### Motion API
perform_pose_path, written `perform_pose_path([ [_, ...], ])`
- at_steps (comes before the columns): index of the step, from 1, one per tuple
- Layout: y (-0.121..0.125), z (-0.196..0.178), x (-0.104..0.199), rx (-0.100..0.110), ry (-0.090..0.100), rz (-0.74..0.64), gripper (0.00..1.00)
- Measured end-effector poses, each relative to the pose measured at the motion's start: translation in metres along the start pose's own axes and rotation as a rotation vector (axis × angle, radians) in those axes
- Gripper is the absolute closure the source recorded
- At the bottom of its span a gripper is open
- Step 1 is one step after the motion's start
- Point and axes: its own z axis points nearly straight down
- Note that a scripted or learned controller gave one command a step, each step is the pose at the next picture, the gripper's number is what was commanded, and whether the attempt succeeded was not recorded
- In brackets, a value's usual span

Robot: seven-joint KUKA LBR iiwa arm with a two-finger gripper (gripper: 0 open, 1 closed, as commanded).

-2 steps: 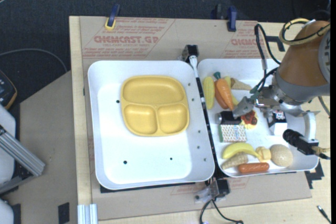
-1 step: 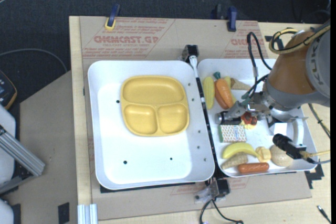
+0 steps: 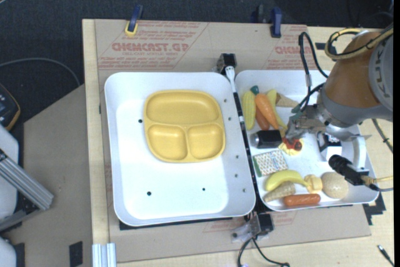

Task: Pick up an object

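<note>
My gripper (image 3: 299, 125) hangs low over the middle of the right bin (image 3: 365, 194), on the grey arm with the orange band (image 3: 351, 75) that reaches in from the right. Just below it lies a small red and yellow object (image 3: 291, 146), close to the gripper's tip; I cannot tell whether they touch. To its left are a black block (image 3: 269, 137), an orange carrot (image 3: 265, 110) and a yellow-green corn cob (image 3: 249, 109). Nearer the front lie a mesh packet (image 3: 270, 163), a banana (image 3: 284, 179), a red sausage (image 3: 301, 200) and a potato (image 3: 334, 186).
The left bin (image 3: 125, 159) holds a yellow divided plate (image 3: 184, 124). A beige wedge (image 3: 285, 100) sits at the back of the right bin. Cables (image 3: 306, 65) run along the arm. Clamps (image 3: 132, 22) hold the board at the back edge.
</note>
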Motion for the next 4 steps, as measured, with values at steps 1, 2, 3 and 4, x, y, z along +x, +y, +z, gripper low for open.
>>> perform_pose_path([
  [1,0.005,-0.063,0.004,0.02,0.004,-0.002,1.0],
  [2,0.008,-0.117,0.004,0.018,0.003,-0.002,1.0],
  [3,-0.025,-0.114,0.044,0.03,0.008,-0.004,1.0],
  [4,-0.041,-0.105,0.046,0.03,0.007,0.0,1.0],
])
